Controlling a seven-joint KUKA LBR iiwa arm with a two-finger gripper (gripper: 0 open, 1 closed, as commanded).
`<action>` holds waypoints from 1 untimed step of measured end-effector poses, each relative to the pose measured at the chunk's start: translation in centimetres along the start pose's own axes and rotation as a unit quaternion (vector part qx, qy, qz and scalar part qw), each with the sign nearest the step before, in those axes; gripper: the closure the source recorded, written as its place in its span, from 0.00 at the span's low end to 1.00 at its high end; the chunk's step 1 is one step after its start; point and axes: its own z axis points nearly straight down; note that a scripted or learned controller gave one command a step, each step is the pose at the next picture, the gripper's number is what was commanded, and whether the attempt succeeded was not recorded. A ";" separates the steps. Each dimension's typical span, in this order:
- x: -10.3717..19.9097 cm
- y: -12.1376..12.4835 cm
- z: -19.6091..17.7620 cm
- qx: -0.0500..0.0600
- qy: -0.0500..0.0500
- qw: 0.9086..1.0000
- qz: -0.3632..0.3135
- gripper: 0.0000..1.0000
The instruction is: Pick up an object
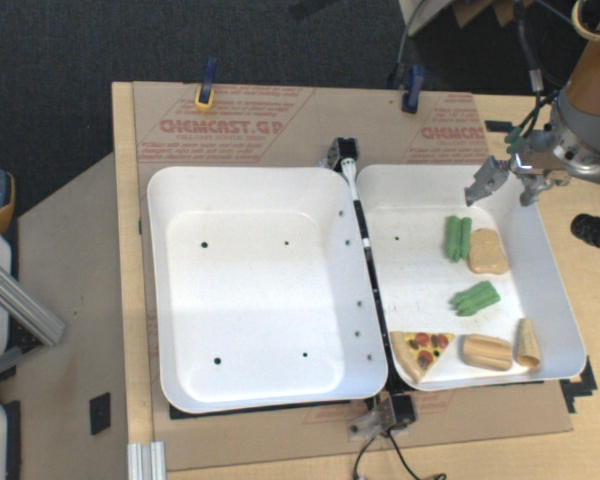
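Over the right bin's [550,268] far corner, I note the gripper [505,185] with fingers spread apart, nothing between them. Below it lie a green pod pair [457,238], tan bread piece [488,252], green bundle [476,297], pizza slice [421,351] and two rolls [487,352].
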 end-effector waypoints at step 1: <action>-7.2 1.6 5.2 0.000 -0.002 1.000 0.003 0.00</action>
